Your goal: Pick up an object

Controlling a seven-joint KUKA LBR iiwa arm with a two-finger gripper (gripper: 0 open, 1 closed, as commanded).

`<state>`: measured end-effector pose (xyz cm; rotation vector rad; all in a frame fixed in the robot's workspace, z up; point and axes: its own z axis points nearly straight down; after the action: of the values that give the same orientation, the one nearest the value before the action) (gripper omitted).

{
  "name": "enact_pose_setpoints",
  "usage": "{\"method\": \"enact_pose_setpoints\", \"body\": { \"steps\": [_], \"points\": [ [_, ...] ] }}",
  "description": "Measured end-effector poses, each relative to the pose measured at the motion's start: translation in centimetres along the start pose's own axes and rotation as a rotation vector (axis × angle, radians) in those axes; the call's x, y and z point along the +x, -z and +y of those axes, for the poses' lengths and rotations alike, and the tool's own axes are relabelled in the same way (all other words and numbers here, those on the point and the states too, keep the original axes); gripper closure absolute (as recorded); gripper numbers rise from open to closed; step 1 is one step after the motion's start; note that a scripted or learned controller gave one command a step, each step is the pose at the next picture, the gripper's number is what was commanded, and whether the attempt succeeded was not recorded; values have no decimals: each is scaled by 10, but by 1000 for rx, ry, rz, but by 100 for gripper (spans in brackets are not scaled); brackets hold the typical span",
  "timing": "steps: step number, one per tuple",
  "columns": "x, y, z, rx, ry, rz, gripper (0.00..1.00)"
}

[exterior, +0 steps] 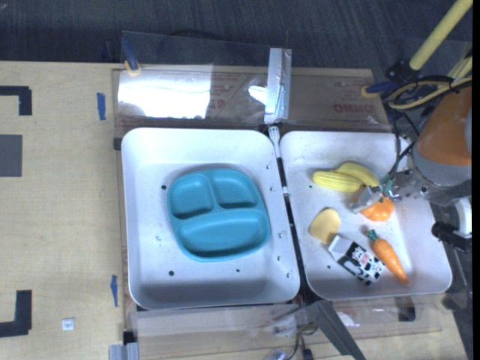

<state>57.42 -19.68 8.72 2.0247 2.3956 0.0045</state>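
Observation:
The right bin point(420, 145) holds several toy items. A yellow banana point(343, 177) lies near its middle, with a small orange fruit point(377, 211) just to the right of it. A pale yellow wedge point(325, 224), a black-and-white patterned box point(360, 262) and an orange carrot point(391, 258) lie toward the front. My gripper point(380, 193) reaches in from the right and sits low, directly over the top of the orange fruit and beside the banana's right end. The grey arm and its orange band point(448, 137) stand above the bin's right edge.
The left bin point(142, 201) holds a blue divided plate point(217, 212). A clear panel point(195, 88) and a metal bracket point(278, 85) stand behind the bins. Cables and a yellow rod point(442, 25) crowd the back right corner.

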Motion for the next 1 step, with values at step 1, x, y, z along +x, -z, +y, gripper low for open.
{"method": "enact_pose_setpoints", "body": {
  "steps": [1],
  "points": [
    [0, 10, 1, -2, -1, -1, 100]
  ]
}}
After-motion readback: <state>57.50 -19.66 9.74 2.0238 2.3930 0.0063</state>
